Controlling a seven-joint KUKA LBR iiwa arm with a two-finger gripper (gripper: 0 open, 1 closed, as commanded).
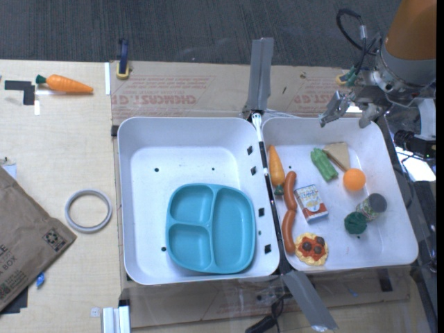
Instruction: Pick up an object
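Grey end effector above right bin far rim, fingers spread, gripping nothing. Below in that bin: orange ball beside green vegetable and tan wedge. Teal divided tray in left bin.

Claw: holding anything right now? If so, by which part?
Nothing held. The claw is open, hanging above the far edge of the right bin with nothing between its fingers; the toy food lies below in the bin.
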